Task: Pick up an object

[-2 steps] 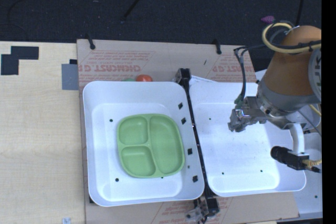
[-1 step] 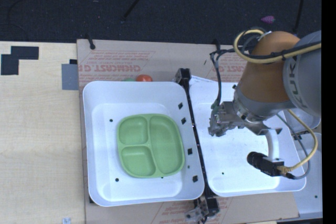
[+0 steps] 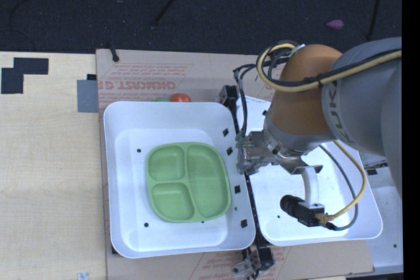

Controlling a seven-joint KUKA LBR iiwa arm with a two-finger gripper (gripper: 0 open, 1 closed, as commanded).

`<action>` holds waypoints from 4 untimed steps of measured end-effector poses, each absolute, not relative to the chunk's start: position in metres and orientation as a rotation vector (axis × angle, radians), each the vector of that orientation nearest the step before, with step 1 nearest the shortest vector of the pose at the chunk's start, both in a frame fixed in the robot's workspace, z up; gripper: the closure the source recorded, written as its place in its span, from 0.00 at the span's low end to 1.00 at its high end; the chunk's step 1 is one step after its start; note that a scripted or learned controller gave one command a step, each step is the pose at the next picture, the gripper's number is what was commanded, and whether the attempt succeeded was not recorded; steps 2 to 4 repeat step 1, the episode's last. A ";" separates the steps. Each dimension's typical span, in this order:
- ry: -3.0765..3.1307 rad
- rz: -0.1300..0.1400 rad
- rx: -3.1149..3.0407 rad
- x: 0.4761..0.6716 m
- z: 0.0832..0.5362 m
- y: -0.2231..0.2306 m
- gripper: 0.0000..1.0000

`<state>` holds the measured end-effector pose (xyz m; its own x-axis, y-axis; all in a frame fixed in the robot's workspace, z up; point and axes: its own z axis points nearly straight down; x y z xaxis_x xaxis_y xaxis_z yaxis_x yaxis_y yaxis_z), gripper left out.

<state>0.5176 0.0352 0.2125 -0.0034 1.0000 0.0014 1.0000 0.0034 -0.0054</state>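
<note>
A light green divided plate (image 3: 188, 181) with three compartments lies flat in the left bin (image 3: 125, 141). My gripper (image 3: 245, 159) hangs under the orange wrist band at the left edge of the right bin (image 3: 367, 226), just beside the divider between the bins. It is to the right of the plate and apart from it. The arm's body hides most of the right bin's floor. A black fitting (image 3: 300, 210) on a yellow cable hangs from the arm over the right bin's front.
A small red object (image 3: 180, 98) and a bit of green beside it sit behind the left bin's back wall, on the cardboard sheet (image 3: 144, 79). Black clips line the divider between the bins. Wooden bench top (image 3: 46, 174) spreads out to the left.
</note>
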 end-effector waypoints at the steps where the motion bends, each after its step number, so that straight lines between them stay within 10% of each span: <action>1: -2.222 0.004 -2.214 0.513 0.210 0.079 1.00; 4: -2.222 0.004 -2.214 0.513 0.210 0.079 1.00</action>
